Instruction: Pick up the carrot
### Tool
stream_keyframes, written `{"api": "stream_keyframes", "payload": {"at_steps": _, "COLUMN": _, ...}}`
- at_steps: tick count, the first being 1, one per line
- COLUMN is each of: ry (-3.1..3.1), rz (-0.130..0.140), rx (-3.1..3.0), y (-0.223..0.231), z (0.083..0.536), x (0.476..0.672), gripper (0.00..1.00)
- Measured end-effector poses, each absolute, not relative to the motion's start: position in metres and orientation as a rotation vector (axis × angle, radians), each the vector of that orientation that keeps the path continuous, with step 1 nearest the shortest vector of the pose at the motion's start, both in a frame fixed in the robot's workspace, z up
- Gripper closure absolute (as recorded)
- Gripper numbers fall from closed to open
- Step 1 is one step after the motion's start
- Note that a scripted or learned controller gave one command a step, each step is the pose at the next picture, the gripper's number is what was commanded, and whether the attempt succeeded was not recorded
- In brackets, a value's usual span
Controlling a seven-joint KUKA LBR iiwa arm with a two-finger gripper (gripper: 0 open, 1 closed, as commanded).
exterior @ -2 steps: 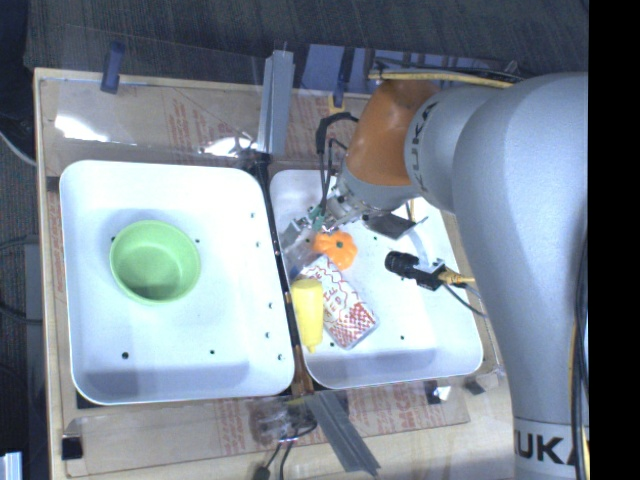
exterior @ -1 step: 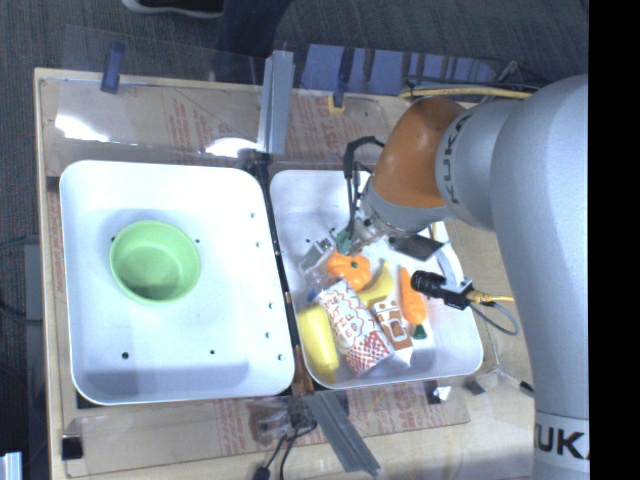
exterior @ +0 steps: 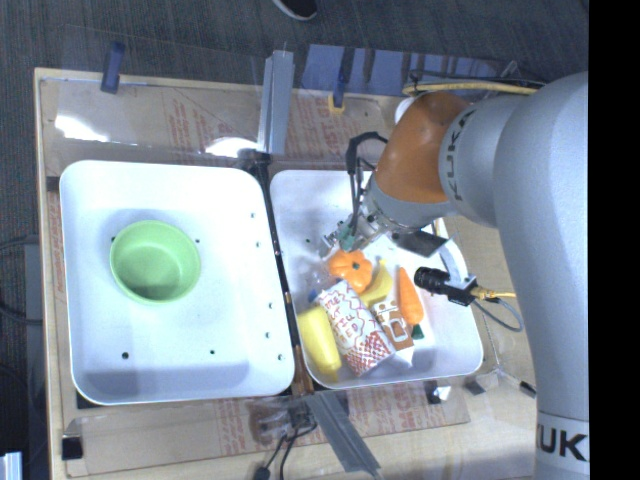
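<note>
Dark carpet surrounds the pale wooden desk [exterior: 150, 108]. Left of the shallow white right-hand bin [exterior: 300, 193], a matching bin [exterior: 90, 368] holds a green plastic bowl [exterior: 155, 260]. That right-hand bin holds the slim orange carrot [exterior: 409, 298], a small orange pumpkin [exterior: 350, 265], a yellow lemon [exterior: 319, 340] and a patterned carton [exterior: 360, 330]. Whether the jaws [exterior: 350, 233] are parted, I cannot tell.

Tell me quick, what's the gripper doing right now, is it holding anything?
Gripper: low in the right bin, just above the orange fruit; open or closed cannot be told.
</note>
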State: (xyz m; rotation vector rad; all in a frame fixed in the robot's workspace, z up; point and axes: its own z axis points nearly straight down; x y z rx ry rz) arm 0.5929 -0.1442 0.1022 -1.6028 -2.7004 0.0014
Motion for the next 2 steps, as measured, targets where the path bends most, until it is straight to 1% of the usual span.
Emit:
{"api": "stream_keyframes", "payload": {"at_steps": 1, "ry": -2.701, "rz": 0.002, "rx": -1.603, "y": -0.144, "z": 0.102, "x": 0.593, "gripper": 0.00}}
{"api": "stream_keyframes", "payload": {"at_steps": 2, "ry": -2.567, "rz": 0.000, "rx": -1.809, "y": -0.182, "z": 0.112, "x": 0.536, "gripper": 0.00}}
